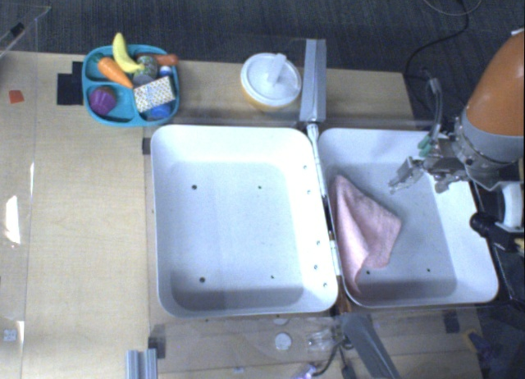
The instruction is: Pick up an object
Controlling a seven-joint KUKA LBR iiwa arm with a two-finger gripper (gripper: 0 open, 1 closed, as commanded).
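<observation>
At the far left of the desk (74,230), near its back edge, sits a blue divided tray (130,84) holding a toy banana (123,53), a toy carrot (113,70), a purple piece and a speckled block. To its right, behind the bins, stands a round white lidded container (271,80) with a yellow rim. The left bin (238,217) comes next, its white floor showing small dark dots. In the right bin (426,287), a pink cloth (365,226) lies crumpled against the left wall, reaching toward the front. My gripper (426,174) hangs over the right bin's back right part, apart from the cloth and to its upper right; I cannot tell whether it is released or clenched, and nothing shows in it.
</observation>
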